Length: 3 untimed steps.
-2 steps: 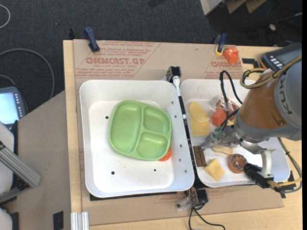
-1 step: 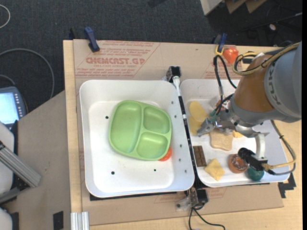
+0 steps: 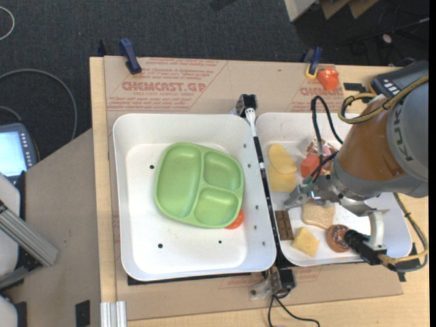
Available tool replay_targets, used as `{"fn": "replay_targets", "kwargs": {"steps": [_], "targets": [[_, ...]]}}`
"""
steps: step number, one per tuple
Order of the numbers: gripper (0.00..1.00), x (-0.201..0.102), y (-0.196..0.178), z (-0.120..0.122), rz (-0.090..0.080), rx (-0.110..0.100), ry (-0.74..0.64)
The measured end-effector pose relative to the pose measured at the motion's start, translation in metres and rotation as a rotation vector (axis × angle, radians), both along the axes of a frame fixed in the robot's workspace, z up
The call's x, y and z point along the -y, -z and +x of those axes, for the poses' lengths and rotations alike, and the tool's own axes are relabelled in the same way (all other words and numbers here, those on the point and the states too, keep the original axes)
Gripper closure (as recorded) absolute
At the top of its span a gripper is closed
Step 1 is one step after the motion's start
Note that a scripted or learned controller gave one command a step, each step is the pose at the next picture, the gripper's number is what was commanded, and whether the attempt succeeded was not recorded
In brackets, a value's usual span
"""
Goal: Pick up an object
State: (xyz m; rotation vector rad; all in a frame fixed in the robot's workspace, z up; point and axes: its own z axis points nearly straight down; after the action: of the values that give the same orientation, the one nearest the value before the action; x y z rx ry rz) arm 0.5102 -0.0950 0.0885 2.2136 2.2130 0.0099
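Jaw state impossible to tell; best lowering gripper (image 3: 315, 195) squarely over tan slice (image 3: 317, 215), lower right, clear of yellow block (image 3: 282, 168).

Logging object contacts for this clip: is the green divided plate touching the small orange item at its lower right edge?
Touching. In the camera view the green divided plate overlaps the orange item, which peeks out from under its rim with no gap.
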Motion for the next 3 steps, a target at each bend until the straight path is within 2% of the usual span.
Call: {"fn": "replay_targets", "kwargs": {"steps": [1, 2, 3], "targets": [[0.00, -0.069, -0.102, 0.040, 0.006, 0.002, -0.009], [0.00, -0.012, -0.136, 0.053, 0.000, -0.006, 0.004], [0.00, 0.011, -0.016, 0.004, 0.005, -0.028, 0.004]]}}
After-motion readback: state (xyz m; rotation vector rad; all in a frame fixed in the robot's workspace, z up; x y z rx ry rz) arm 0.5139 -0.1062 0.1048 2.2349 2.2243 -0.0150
